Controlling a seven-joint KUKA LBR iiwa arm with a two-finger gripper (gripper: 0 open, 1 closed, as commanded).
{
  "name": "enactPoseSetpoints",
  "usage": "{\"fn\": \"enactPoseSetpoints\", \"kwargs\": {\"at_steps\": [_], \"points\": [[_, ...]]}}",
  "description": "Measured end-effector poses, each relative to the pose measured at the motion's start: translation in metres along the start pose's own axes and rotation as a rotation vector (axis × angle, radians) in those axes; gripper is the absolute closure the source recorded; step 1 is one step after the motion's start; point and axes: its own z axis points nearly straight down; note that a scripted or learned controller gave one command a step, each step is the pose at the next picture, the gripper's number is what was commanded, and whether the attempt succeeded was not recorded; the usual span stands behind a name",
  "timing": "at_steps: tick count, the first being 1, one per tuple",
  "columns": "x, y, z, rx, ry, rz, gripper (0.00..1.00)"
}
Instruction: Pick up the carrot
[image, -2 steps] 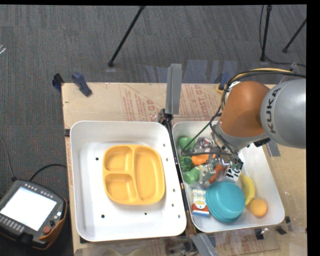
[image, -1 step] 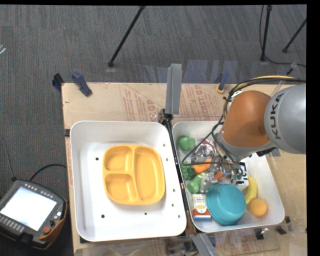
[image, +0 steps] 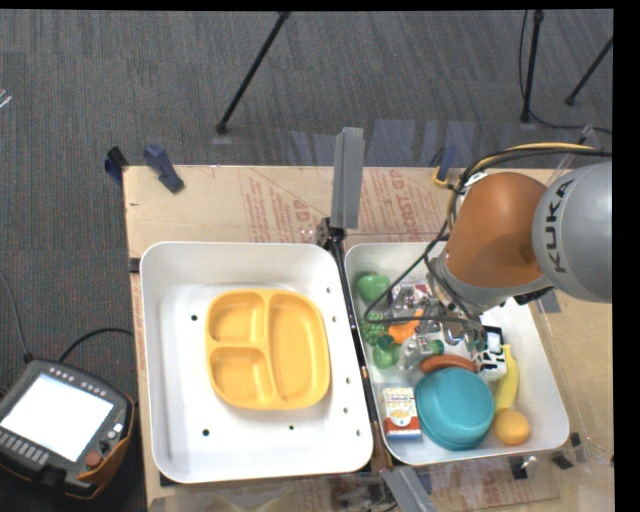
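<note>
My gripper (image: 440, 325) hangs over the right bin (image: 545, 385); I cannot tell its state. The carrot (image: 405, 331), at its nine o'clock, looks light, stiff and smooth, so I'd pinch mid-length.

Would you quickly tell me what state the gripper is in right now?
Gripper: cannot be told; it hangs low over the right bin, right by the carrot.

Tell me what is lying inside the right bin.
The right bin holds a carrot, green vegetables, a teal bowl, a banana, an orange fruit and a small carton. The arm covers the bin's upper middle, hiding anything beneath.
</note>
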Motion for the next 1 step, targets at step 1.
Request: {"fn": "enactPoseSetpoints", "kwargs": {"at_steps": [1], "points": [[0.0306, -0.0170, 0.0025, 0.001, -0.012, 0.379, 1.00]]}}
